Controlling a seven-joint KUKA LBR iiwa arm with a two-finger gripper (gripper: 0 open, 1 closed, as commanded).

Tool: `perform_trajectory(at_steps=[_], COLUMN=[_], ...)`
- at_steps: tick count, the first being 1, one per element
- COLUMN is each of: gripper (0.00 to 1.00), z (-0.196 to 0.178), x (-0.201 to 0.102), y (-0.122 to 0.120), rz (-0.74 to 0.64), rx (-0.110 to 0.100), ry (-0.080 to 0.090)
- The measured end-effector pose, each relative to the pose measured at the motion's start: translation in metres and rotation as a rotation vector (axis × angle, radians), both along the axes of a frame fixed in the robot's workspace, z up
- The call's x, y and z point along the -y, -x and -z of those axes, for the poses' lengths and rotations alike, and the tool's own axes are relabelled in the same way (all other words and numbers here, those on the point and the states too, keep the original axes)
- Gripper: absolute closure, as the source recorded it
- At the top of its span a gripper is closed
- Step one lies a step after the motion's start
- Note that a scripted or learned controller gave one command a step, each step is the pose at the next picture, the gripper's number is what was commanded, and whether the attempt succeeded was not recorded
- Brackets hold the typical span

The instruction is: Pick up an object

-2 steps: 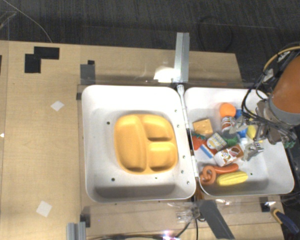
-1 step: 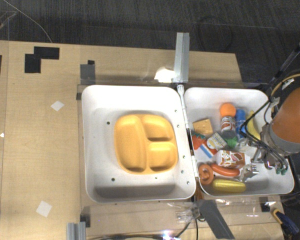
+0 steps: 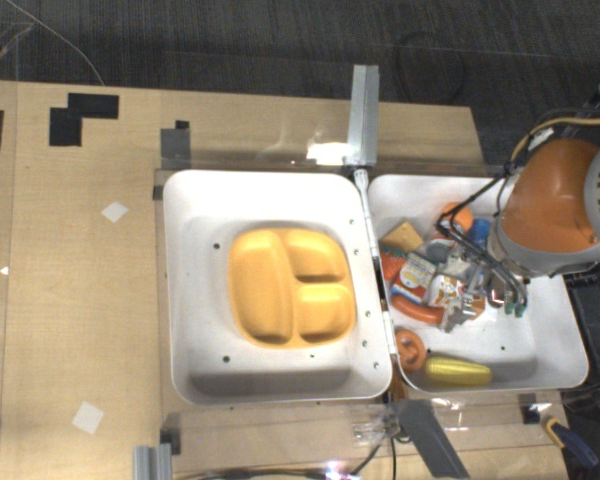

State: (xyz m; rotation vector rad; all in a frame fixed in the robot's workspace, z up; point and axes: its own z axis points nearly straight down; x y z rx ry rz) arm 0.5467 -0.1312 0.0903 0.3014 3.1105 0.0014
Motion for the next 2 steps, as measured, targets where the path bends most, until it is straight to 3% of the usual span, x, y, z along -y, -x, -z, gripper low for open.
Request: perform_trajectory(at_steps=[1,2], gripper=[0.00,0.00], z=[0.002,0.002], x=[0.012,-0.008], y=[-0.068,-0.085], rz=[0.135,0.475], rx=[-0.004,-0.045], ry=[-0.001,0.005])
